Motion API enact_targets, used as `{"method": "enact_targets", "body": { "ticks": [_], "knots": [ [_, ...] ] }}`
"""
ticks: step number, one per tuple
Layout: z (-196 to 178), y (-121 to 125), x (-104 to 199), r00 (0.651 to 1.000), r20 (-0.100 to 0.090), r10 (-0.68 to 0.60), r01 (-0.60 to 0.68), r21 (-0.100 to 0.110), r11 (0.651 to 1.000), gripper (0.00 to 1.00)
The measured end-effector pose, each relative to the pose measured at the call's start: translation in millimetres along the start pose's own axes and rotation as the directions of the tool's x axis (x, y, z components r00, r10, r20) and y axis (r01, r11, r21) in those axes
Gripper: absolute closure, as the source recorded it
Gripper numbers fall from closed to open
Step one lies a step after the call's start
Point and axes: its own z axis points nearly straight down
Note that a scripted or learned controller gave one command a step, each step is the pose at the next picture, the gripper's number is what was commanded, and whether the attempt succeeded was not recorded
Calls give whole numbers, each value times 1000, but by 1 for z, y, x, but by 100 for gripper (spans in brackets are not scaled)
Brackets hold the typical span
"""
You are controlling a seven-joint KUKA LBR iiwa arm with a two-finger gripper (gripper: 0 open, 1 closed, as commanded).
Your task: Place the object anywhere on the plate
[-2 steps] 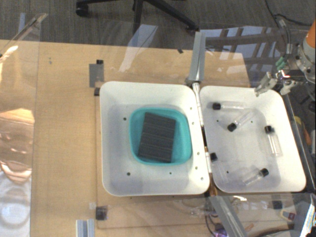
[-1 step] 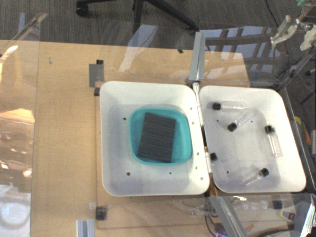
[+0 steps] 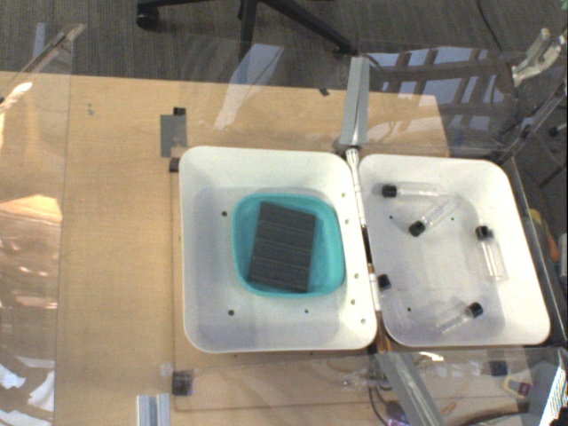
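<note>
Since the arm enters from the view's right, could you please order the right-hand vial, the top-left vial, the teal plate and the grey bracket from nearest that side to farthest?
1. Right-hand vial, by the right bin's right wall.
2. Top-left vial, near that bin's left side.
3. Teal plate, in the left bin.
4. Grey bracket, on the bench left of both bins.
</note>
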Motion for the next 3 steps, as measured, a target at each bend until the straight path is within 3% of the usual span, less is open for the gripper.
{"method": "enact_targets", "body": {
  "ticks": [2,3],
  "knots": [
    [0,-64,-9,970,1,245,-245,4,970,0],
    [1,-13,0,902,1,432,-432,3,902,0]
  ]
}}
